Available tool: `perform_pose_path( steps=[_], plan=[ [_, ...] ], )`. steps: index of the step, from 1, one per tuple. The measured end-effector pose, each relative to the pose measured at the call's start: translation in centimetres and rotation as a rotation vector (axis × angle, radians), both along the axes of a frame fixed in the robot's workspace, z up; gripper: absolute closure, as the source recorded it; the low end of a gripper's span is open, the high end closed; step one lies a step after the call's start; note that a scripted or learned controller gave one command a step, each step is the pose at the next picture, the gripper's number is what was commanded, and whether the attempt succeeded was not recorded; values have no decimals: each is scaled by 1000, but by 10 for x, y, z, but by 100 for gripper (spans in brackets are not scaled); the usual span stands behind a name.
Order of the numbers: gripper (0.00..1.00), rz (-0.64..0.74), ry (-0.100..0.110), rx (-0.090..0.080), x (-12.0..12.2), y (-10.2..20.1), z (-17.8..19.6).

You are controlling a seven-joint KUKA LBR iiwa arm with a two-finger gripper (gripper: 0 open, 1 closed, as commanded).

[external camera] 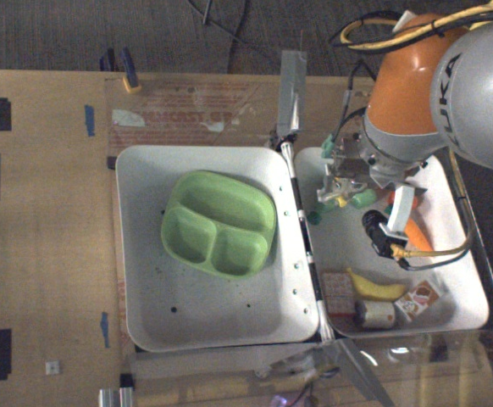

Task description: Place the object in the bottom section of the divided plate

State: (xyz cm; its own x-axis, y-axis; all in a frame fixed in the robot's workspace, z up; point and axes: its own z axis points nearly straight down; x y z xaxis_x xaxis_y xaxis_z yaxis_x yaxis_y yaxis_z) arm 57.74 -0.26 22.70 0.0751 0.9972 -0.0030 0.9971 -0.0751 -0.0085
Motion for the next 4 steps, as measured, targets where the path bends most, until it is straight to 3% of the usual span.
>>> perform_pose_path(
  steps=[2,3,4],
  plan=[
    [100,5,12,-5,1,0,12],
    [100,113,-3,1,13,49,9],
    [100,583,-5,4,46,93,-2]
  ],
)
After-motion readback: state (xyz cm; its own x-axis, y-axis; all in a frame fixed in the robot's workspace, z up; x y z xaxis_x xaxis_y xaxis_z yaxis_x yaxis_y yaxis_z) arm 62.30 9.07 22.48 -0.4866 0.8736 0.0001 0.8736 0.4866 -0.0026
